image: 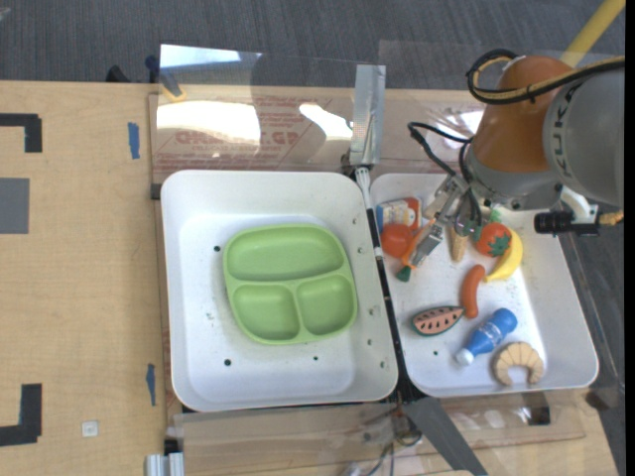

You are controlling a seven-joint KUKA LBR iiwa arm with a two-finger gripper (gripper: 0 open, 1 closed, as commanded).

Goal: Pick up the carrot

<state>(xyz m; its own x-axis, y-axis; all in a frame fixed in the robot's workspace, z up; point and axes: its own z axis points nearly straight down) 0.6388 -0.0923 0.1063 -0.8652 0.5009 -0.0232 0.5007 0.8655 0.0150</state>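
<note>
A: Where is the arm [541, 127] sitting at this moment?

B: It is reaching in from the right side of the counter [74, 266] and hanging over the far part of the right bin [566, 365]. The gripper [422, 251] is pointing down toward that bin's far left corner, close beside the wall it shares with the left bin [189, 365].

A: Is the gripper holding anything?

B: I cannot tell. The tips are lying right against a cluster of toys, and the view is not showing whether they are spread or closed.

A: And the carrot?

B: The carrot [457, 238] is lying in the far part of the right bin, a pale orange cone just beside the gripper and partly under the wrist. A red tomato [398, 239] is sitting to its left, touching the gripper tips, with a small carton [402, 211] behind it near the far left corner.

A: What else is lying in that bin?

B: A strawberry [493, 238] and a banana [508, 258] are sitting to the carrot's right. A sausage [473, 290] is lying mid-bin, a watermelon slice [438, 318] near the left wall, and a blue bottle [486, 334] and a croissant [520, 362] toward the near right corner.

A: And the left bin?

B: A green divided plate [290, 283] is resting in its middle.
</note>
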